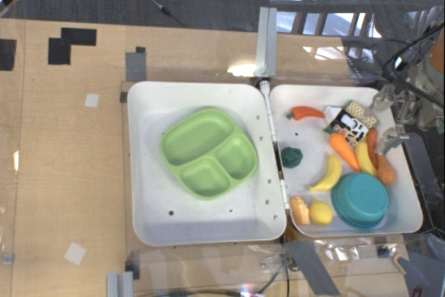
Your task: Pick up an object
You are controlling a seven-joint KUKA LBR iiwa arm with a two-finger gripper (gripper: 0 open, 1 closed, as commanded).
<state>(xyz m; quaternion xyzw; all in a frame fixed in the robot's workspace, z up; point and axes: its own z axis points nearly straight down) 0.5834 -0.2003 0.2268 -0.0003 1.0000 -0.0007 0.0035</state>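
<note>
Right bin [306, 95]: carrots [345, 151] just left of end effector [389, 123]

Glossy plastic green tray [208, 153]; matt wood bench [62, 170].

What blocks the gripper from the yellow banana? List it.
The gripper sits at the right bin's far right edge. Between it and the yellow banana lie an orange carrot and a black-and-white card.
</note>
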